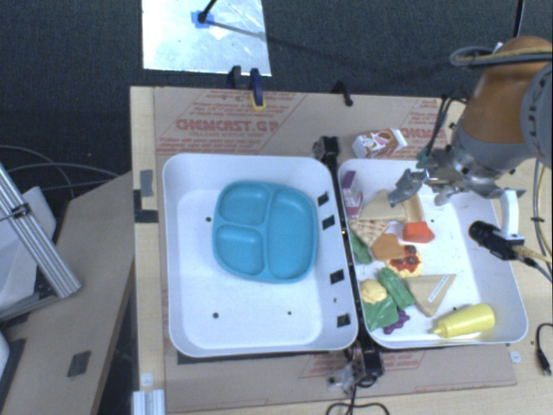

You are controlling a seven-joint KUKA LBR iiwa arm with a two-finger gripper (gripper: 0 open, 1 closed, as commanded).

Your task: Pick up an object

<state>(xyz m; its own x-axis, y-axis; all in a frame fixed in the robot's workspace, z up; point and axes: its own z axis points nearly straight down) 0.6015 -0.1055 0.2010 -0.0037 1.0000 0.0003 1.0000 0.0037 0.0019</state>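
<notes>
Yellow mustard bottle lies lengthwise (nozzle pointing left) in right bin.

Arm cut off at right edge — fingertips perhaps blurred.

Two white bins sit on a tan surface printed with red lettering, and the left one carries a light blue divided plate. The right bin's toy food shows a yellow bottle, a green vegetable, an orange piece and purple grapes. The arm is grey with an orange band.

plate in left bin, toys in right
</notes>
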